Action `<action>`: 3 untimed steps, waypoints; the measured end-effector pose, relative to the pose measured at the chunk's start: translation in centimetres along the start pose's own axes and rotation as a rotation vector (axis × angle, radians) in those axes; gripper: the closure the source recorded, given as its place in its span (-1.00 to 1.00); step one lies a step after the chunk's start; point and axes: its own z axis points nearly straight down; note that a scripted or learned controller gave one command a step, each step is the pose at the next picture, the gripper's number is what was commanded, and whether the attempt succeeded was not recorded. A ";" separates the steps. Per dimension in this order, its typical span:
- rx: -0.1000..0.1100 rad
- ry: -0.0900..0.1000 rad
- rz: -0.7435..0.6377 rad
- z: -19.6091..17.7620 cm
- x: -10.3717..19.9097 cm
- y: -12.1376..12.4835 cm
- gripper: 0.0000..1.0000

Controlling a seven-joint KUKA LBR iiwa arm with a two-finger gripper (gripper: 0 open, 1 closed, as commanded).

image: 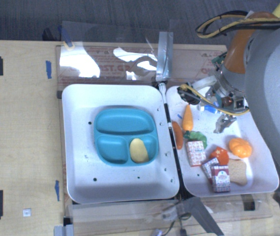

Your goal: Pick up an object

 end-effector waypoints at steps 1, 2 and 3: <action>-0.001 -0.005 -0.232 -0.8 -8.0 1.9 -1.00; 0.000 -0.003 -0.285 0.4 -1.8 -4.3 -1.00; -0.015 0.014 -0.427 8.3 -6.1 2.4 -1.00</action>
